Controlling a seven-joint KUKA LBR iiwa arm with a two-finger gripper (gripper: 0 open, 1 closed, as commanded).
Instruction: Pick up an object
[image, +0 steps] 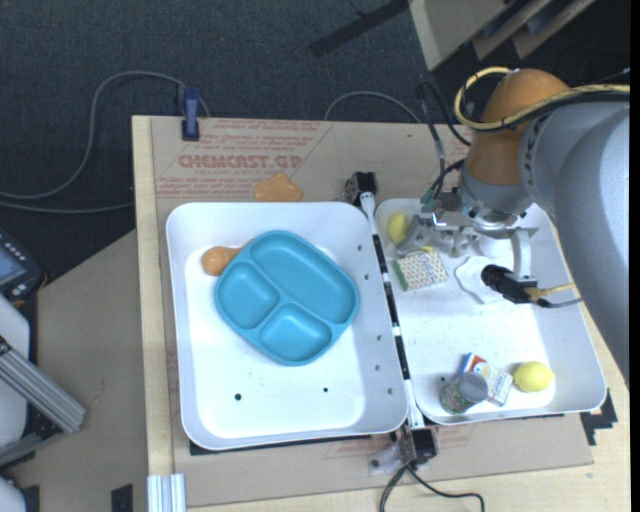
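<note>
Nearest, a can (462, 392) and yellow ball (533, 377) are lying in the right bin (560, 345). Farther back, the pincer (440, 232) is hovering over a patterned packet (421, 269); its grip I cannot tell.

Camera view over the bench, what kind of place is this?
Probably a robotics lab: a grey arm with an orange band, two shallow white bins on a cardboard-covered bench, loose cables across dark carpet.

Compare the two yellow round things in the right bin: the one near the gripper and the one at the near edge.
The yellow round object at the far left of the right white bin lies beside the gripper and is partly hidden by it; the yellow ball at the near right lies in full view, far from the gripper. The far one looks paler and greener, the near one brighter. The near ball sits next to a small round tin; the far one next to a patterned packet. Both rest in the right bin.
</note>
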